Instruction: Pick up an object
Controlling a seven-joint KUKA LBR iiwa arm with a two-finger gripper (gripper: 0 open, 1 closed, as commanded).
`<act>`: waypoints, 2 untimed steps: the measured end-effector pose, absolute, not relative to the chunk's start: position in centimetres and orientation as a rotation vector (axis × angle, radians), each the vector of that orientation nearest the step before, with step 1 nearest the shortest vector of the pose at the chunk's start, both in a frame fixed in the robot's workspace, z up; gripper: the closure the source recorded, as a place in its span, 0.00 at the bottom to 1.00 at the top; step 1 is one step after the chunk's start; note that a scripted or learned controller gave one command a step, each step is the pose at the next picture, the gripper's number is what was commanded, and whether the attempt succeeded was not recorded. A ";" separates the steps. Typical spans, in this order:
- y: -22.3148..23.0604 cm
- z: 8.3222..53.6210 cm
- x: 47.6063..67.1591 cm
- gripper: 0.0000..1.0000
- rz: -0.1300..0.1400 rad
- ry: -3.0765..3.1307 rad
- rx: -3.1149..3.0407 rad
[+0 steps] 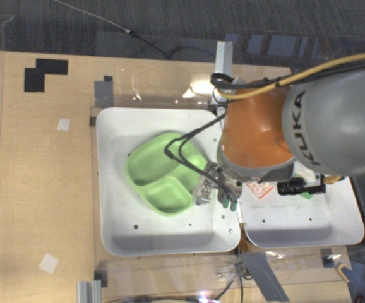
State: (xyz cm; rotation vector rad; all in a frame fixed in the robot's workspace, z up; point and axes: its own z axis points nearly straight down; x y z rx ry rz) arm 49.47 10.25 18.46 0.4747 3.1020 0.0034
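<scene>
Hand low in left bin, finger state unclear; green divided tray just beside, leftward.

Only readable text: "KUKA" in dark caps on the grey rounded metal arm casing, running vertically along its left edge, just right of the orange band. The letters are partly cut off at the casing's curve. A small white card w/ red print lies in the right-hand shallow white plastic bin, under the arm; print too small and blurred to read. Black block-shaped marks on the light wooden bench top, upper left, are shapes, not letters or nos. No other labels or signs legible.
</scene>
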 end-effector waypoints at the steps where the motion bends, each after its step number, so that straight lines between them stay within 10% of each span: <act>1: 16.7 22.1 49.6 1.00 0.007 2.890 1.223; 2: 15.8 10.0 49.2 1.00 0.021 2.701 1.581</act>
